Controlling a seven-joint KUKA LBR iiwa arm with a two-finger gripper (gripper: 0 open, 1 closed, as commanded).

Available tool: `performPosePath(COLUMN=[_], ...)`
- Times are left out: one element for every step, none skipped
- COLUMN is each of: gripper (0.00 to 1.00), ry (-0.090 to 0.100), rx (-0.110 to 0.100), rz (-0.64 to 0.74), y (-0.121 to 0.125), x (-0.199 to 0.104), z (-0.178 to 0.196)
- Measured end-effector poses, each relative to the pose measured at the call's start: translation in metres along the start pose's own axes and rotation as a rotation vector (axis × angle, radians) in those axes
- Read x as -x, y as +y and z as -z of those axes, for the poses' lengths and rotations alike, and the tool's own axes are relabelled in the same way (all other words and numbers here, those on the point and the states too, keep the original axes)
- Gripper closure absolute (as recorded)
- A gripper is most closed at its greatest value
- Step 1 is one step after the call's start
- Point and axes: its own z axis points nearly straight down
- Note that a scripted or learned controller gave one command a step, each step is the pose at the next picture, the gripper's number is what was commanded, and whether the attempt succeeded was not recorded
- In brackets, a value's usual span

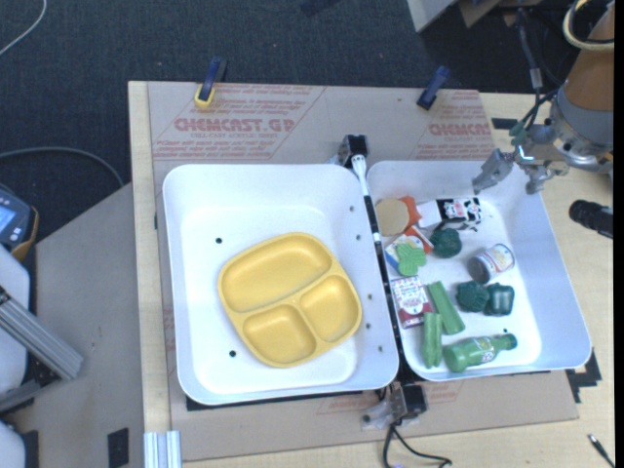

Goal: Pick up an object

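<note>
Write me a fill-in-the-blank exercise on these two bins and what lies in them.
1. The yellow tray has ___ compartments.
2. The yellow tray lies in the ___ bin.
3. The bottle near the right bin's front edge is ___ in colour.
4. The gripper hangs over the right bin's ___ edge.

Missing words: three; left; green; far
</note>
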Motion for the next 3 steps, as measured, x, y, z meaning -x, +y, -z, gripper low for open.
performPosePath(gripper=[0.00, 0.00, 1.00], ry=[0.001, 0.006, -0.008], rx=[-0.002, 0.011, 0.030], rz=[0.000, 0.001, 0.002], y=[-0.001, 0.004, 0.008], x=[-0.005, -0.007, -0.004], z=[-0.044, -0.087, -0.069])
